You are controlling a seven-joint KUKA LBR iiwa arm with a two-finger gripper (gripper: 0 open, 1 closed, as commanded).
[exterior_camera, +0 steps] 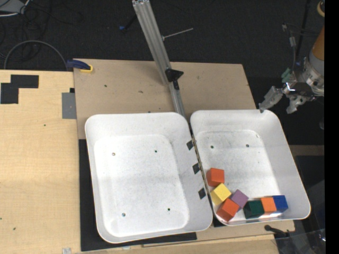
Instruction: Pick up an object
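Blocks (243,197) line the right bin's (286,142) near edge, left-to-right.

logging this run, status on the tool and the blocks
Tool open, holding nothing, above the right bin's far right corner. Blocks clustered at that bin's near edge, untouched. Nothing in the way.

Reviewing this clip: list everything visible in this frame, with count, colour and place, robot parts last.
bins: two, white, side by side on the bench
blocks: seven, clustered in the right bin's near corner: orange-red, yellow, purple, orange-red, dark green, orange, blue
aluminium rail: one, silver, slanting from the top down to between the bins
clamp: one, blue and yellow, bench's far left corner
cables: dark, on the floor, top left
gripper: one, grey, open, hovering beyond the right bin's far right corner
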